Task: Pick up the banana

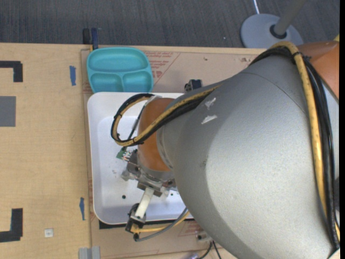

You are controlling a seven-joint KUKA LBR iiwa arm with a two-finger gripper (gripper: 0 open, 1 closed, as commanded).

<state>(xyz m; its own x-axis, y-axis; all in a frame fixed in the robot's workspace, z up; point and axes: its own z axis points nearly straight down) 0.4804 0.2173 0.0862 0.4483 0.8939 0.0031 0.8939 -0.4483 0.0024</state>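
The grey arm with its orange band [153,136] reaches from the right and covers most of the view. My wrist and gripper [141,183] point down into the left white bin [102,144], near its front edge. The arm hides the gripper's tips. I see no banana in the uncovered part of the bin. A yellow and black cable [125,124] loops out over the bin's middle.
A teal compartment tray [119,69] lies on the cardboard bench just behind the left bin. The arm hides the right bin. Open cardboard stretches to the left [43,144]. A grey stand base [267,30] sits on the floor at the back right.
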